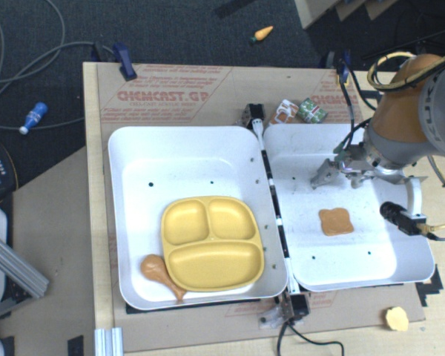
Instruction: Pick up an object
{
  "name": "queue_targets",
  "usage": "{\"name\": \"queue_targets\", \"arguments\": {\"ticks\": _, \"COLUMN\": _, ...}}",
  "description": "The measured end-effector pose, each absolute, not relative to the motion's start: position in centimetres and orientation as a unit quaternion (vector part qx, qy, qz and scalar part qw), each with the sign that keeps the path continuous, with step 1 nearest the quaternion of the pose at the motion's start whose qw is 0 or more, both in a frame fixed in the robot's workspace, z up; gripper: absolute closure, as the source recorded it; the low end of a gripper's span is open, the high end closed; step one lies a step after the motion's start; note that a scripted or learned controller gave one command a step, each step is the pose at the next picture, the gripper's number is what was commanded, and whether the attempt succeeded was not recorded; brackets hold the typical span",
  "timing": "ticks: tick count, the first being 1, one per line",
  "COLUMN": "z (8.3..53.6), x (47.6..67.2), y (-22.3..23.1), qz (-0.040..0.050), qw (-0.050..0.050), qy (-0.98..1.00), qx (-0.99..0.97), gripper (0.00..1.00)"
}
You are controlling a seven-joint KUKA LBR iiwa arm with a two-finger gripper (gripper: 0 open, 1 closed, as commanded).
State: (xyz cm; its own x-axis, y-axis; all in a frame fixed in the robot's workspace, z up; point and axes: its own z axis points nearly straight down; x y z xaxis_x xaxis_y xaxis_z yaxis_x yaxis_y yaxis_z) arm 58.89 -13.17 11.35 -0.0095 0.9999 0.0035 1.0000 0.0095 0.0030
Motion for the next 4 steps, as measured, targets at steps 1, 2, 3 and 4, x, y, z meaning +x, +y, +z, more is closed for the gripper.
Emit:
{"name": "queue_targets", "arguments": {"ticks": 1, "z": 8.3, "x": 53.7, "y": -13.5, "qz": 0.0016, "qw": 0.004, "qy": -0.707, "qx": -0.708, "gripper": 0.00}}
{"name": "queue_targets", "arguments": {"ticks": 2, "z": 8.4, "x": 51.3, "y": -13.1, "qz": 0.0007, "qw": 0.002, "qy": -0.707, "qx": -0.707, "gripper": 0.00}}
{"name": "queue_targets", "arguments": {"ticks": 3, "z": 9.5, "x": 51.4, "y": -13.1, "qz": -0.0005, "qw": 0.000, "qy": -0.707, "qx": -0.707, "gripper": 1.00}}
{"name": "queue_targets", "arguments": {"ticks": 4, "z": 19.0, "x": 51.7, "y": -5.0, "qz": -0.0041, "qw": -0.003, "qy": -0.710, "qx": -0.704, "gripper": 1.00}}
